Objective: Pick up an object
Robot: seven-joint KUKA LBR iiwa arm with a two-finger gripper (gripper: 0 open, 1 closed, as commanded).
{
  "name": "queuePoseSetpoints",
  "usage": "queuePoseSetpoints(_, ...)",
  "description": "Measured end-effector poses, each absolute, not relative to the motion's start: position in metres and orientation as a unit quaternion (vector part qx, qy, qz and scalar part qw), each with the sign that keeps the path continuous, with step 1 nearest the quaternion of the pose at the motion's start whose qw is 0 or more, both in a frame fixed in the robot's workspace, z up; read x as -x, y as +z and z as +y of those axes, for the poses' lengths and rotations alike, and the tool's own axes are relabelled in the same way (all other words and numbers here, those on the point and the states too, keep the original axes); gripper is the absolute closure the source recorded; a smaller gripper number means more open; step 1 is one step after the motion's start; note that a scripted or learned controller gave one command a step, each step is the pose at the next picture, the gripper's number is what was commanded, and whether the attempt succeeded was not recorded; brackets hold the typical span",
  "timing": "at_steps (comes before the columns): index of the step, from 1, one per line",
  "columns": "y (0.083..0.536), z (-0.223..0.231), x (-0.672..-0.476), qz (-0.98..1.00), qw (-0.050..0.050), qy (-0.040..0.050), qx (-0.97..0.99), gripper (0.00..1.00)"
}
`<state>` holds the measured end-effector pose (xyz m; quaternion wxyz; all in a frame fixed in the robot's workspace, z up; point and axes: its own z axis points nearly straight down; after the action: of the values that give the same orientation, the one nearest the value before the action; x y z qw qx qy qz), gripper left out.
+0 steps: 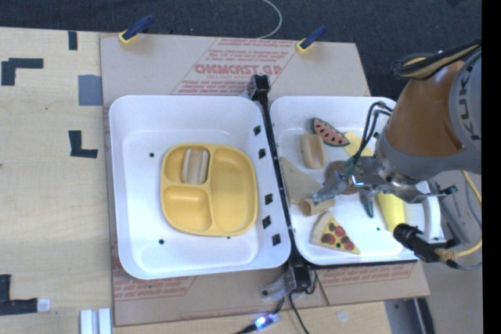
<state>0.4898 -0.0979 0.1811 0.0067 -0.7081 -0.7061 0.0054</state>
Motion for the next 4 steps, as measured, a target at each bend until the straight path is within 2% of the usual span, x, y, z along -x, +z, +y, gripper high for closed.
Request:
queuePoseSetpoints(1,0.188,-0.098,-0.493,-0.707,0.001,0.0009,0.707,0.0)
queuePoseSetpoints(2,0.123,-0.095,-0.491,-0.707,0.004,0.0026,0.707,0.0)
queuePoseSetpoints(3,0.082,-0.094,-0.491,-0.708,0.001,0.0011,0.707,0.0)
queuePoseSetpoints(4,0.095,-0.095,-0.491,-0.707,0.0,0.0008,0.707,1.0)
